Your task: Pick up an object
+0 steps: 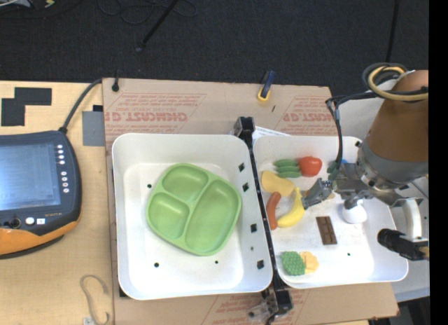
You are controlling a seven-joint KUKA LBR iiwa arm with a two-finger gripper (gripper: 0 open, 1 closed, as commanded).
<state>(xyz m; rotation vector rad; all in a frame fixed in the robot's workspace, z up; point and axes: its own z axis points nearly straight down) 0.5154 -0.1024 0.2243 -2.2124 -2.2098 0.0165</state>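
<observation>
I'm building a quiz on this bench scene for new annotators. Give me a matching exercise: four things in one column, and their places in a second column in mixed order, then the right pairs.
Things:
1. green divided plate
2. tomato
3. brown block
4. corn cob

Places:
A. near front edge of the right bin
B. far part of the right bin, beside a green vegetable
C. middle of the left bin
D. right bin's floor, right of the banana

Pairs: 1-C, 2-B, 3-D, 4-A
</observation>
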